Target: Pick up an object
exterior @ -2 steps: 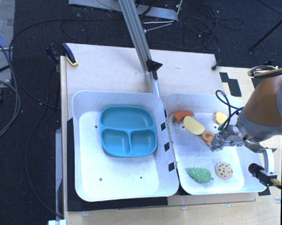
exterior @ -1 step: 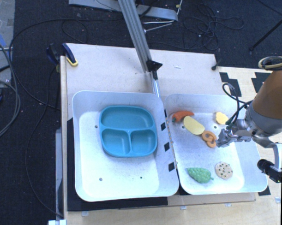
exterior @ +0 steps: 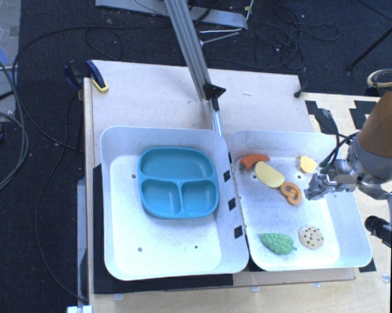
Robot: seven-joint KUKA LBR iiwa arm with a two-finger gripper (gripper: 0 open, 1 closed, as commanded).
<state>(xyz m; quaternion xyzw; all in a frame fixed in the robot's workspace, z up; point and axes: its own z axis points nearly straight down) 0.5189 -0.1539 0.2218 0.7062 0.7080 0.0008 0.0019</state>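
The right bin (exterior: 348,222) holds several small objects. There is an orange sausage-like piece (exterior: 250,161), a yellow oval slice (exterior: 270,175), a brown pretzel (exterior: 291,193), a small yellow piece (exterior: 307,165), a chocolate-chip cookie (exterior: 310,237) and a green leaf (exterior: 278,243). My gripper (exterior: 315,189) reaches in from the right and hangs just right of the pretzel, low over the bin floor. I see nothing between its fingers.
A blue divided tray (exterior: 179,183) lies in the left bin (exterior: 122,240). A slanted metal pole (exterior: 192,46) runs down from the top to the bins' shared back edge. The grey arm with its orange band (exterior: 379,136) fills the right side.
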